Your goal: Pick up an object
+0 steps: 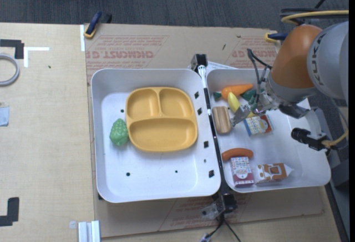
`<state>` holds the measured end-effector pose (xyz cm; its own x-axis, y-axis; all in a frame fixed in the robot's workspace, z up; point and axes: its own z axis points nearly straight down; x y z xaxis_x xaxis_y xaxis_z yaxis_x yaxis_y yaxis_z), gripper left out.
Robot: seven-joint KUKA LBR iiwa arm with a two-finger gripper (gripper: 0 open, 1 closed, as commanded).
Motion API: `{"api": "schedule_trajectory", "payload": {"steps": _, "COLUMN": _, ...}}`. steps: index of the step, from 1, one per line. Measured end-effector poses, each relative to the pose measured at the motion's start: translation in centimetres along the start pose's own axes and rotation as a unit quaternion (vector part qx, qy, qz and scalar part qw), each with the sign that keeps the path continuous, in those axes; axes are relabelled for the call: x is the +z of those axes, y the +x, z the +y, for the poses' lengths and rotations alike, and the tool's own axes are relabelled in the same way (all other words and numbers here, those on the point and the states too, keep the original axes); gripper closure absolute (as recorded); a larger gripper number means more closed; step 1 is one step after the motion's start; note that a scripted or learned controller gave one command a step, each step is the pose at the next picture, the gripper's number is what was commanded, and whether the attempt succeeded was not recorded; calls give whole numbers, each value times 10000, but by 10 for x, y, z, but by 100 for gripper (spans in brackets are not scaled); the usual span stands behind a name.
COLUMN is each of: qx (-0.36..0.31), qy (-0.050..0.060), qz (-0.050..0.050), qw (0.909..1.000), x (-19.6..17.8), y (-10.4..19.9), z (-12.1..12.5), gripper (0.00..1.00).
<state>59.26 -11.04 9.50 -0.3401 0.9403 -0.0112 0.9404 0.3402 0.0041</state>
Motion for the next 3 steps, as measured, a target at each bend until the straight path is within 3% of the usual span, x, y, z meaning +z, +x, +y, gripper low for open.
{"api": "schedule_trajectory", "payload": {"steps": 1, "qx": 1563, "qy": 54, "qz": 38, "qw": 9877, "x": 3, "y": -13, "z": 48, "gripper": 0}}
{"api": "schedule_trajectory", "payload": {"steps": 2, "qx": 1547, "qy": 34, "qz": 39, "qw": 9880, "x": -7, "y": -12, "z": 50, "gripper": 100}}
{"api": "schedule_trajectory", "payload": {"steps": 3, "qx": 1901, "qy": 33, "qz": 45, "qw": 9818, "x": -148, "y": 57, "z": 92, "gripper": 100}}
